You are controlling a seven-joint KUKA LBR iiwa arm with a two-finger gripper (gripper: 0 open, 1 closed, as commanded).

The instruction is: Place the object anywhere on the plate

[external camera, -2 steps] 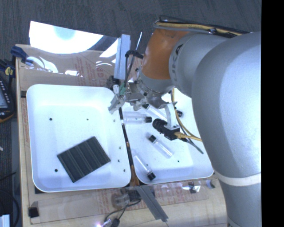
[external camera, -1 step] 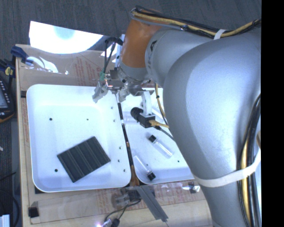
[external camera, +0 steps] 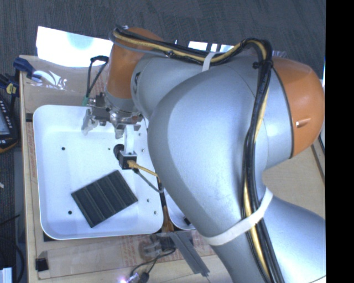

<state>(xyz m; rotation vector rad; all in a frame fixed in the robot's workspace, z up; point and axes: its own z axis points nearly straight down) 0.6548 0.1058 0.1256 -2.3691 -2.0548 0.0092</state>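
You are looking at a robotics lab or test cell, not a home or a shop. The grey and orange industrial arm, strung with black and yellow cables held by white ties, bulks from 3 o'clock over a plywood bench. A shallow white bin with small holes in its floor sits at 9 o'clock. Loose wiring and a connector lie at 6 o'clock, and dark carpet runs along 12 o'clock.

Wooden bench — two white bins on top, left bin in plain sight.
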